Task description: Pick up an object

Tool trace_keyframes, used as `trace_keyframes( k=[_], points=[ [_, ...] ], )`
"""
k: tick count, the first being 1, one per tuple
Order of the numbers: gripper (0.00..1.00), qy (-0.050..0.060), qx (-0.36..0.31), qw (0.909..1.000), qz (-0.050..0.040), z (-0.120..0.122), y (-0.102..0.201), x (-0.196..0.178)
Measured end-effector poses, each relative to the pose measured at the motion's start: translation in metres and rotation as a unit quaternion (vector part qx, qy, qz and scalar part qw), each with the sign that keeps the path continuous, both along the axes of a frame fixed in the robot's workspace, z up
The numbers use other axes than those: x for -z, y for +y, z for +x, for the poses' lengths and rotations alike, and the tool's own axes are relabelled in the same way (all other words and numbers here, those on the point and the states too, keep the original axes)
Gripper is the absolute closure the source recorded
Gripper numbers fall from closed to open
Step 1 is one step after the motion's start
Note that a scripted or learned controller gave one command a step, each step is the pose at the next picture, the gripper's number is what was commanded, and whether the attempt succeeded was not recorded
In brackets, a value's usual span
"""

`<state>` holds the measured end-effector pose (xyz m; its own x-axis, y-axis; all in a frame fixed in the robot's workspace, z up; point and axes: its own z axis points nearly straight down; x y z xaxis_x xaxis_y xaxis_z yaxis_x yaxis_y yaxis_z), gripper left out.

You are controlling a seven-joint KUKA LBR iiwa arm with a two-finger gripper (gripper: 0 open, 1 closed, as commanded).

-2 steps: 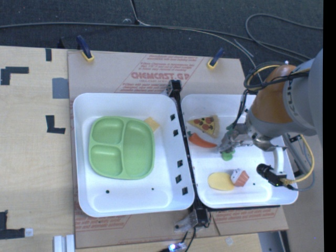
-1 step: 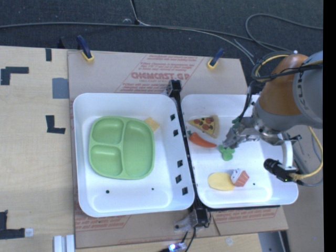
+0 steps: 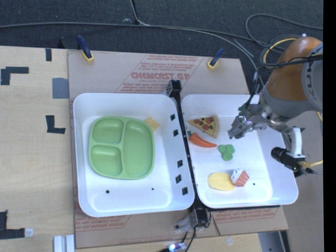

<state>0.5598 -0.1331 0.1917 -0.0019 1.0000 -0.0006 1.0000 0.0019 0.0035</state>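
Observation:
The right bin (image 3: 273,188) holds a toy pizza slice (image 3: 205,124), an orange carrot (image 3: 202,140), a green broccoli piece (image 3: 227,151), a yellow lemon-like piece (image 3: 220,181) and a small white and orange piece (image 3: 239,177). My gripper (image 3: 237,129) hangs over the upper middle of this bin, just right of the pizza slice and above the broccoli. Nothing shows between its fingers. The grey arm with its orange band (image 3: 291,72) reaches in from the right.
The left bin (image 3: 84,188) carries a green divided plate (image 3: 122,146) with a small yellow piece (image 3: 151,123) at its upper right corner. A black divider strip (image 3: 181,146) runs between the bins. Cables cross the dark floor behind the bench.

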Motion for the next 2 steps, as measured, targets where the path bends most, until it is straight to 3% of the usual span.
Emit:
trace_keyframes(
  k=[1, 2],
  points=[
    [1.0, 0.0, 0.0, 1.0, -0.0002, 0.001, 0.0, -0.047],
    [1.0, 0.002, -0.001, 1.0, 0.0002, 0.013, 0.042, -0.041]
  ],
)
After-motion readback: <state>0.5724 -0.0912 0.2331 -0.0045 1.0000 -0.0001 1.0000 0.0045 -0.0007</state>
